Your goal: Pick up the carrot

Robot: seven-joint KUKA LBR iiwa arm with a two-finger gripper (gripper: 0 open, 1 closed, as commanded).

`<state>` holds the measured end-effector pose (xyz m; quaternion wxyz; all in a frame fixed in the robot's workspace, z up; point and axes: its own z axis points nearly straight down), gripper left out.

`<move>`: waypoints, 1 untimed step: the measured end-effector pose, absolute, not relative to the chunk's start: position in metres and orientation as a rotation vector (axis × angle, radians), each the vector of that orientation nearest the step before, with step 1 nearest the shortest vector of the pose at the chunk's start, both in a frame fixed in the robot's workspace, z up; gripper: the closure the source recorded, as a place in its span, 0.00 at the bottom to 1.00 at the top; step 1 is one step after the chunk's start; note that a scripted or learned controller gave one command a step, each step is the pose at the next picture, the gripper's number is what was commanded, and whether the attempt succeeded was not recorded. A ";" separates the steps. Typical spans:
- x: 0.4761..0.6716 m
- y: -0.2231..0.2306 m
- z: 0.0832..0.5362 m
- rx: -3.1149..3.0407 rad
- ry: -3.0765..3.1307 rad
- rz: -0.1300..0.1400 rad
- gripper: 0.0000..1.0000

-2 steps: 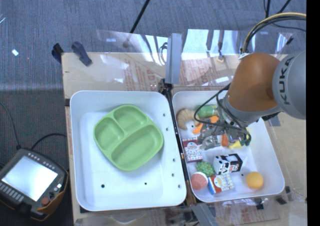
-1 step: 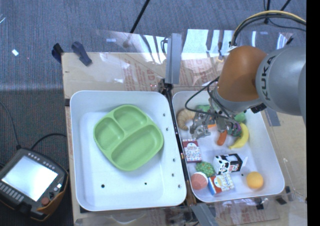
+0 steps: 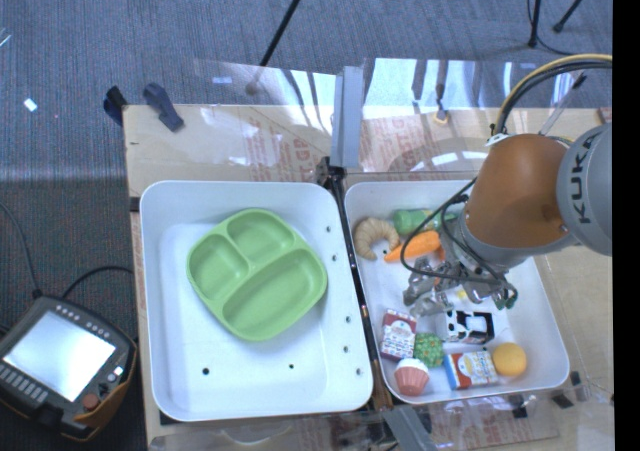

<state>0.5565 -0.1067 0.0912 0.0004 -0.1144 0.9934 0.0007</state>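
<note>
Your carrot (image 3: 418, 246) lies in the right bin (image 3: 553, 324), toward its 11 o'clock corner, slanting with its leafy green top (image 3: 409, 220) at the upper end and a croissant (image 3: 374, 235) just beside it at 9 o'clock. The tool (image 3: 447, 291) hangs low over the bin's middle, just off the carrot's 5 o'clock side; you cannot tell from this angle how its fingers stand, and the carrot is not between them. Toward 6 o'clock of the tool sit a cow-patterned carton (image 3: 469, 325), a red carton (image 3: 399, 334), a cupcake (image 3: 412, 375) and an orange (image 3: 509, 359). The left bin (image 3: 170, 209) holds a green divided plate (image 3: 257, 272).
</note>
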 end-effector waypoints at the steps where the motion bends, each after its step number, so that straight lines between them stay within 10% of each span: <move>1: 0.631 -0.112 0.088 -0.330 3.121 0.002 0.00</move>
